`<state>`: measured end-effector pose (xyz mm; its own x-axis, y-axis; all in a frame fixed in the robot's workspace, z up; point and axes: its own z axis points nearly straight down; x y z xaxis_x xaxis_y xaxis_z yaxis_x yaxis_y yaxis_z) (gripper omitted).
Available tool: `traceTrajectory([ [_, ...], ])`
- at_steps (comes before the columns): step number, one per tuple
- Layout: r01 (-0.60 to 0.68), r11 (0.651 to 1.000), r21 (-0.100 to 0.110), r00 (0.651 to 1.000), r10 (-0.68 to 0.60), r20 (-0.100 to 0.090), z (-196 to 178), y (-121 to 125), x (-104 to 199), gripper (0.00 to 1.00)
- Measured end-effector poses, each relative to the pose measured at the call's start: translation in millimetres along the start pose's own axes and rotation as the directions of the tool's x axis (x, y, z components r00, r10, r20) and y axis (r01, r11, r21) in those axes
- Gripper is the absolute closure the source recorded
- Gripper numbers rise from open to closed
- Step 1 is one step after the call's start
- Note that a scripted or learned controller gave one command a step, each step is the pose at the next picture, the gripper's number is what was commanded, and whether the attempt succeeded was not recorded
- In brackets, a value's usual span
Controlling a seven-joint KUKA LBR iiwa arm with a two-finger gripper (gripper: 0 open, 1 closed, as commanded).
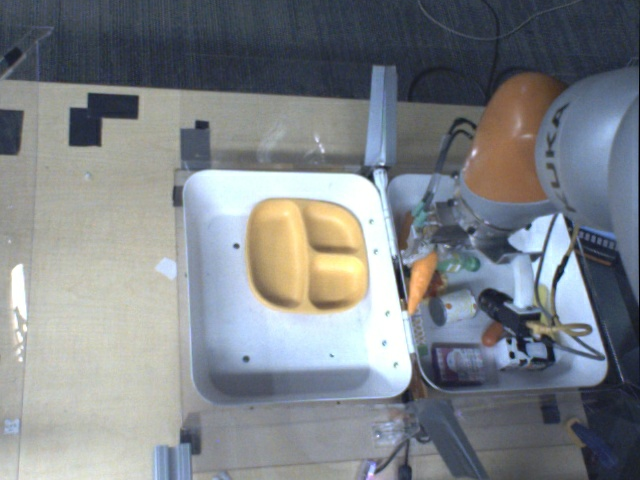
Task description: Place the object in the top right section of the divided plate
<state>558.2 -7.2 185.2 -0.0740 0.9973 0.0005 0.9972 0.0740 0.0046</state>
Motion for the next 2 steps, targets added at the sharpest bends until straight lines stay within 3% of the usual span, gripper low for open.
traceTrajectory([
  [1,0.045,0.999,0.0,0.999,-0.045,-0.001,-12.7,-9.0,91.2,1.0],
  [2,0.044,0.999,-0.001,0.999,-0.044,-0.001,-12.8,-9.0,90.9,0.0],
])
